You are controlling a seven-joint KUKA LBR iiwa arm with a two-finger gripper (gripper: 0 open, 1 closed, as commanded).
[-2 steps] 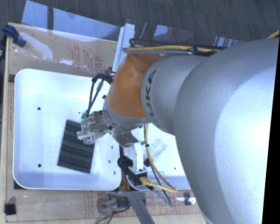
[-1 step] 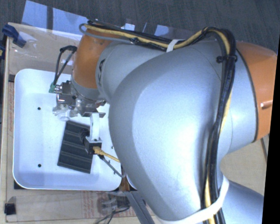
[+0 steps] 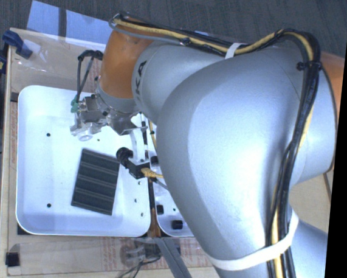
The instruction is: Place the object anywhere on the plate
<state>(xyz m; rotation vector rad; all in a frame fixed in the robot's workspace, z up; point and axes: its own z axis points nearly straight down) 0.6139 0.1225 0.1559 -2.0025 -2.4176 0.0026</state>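
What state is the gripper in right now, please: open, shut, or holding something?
Gripper: cannot be told from this view. It is over the left bin, beside the near end of the dark ribbed slab.

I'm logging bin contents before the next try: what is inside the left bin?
A dark ribbed slab lies flat on the left bin's floor, with the hand over the floor nearer the view's top. The arm covers the bin's right edge, so anything there is hidden.
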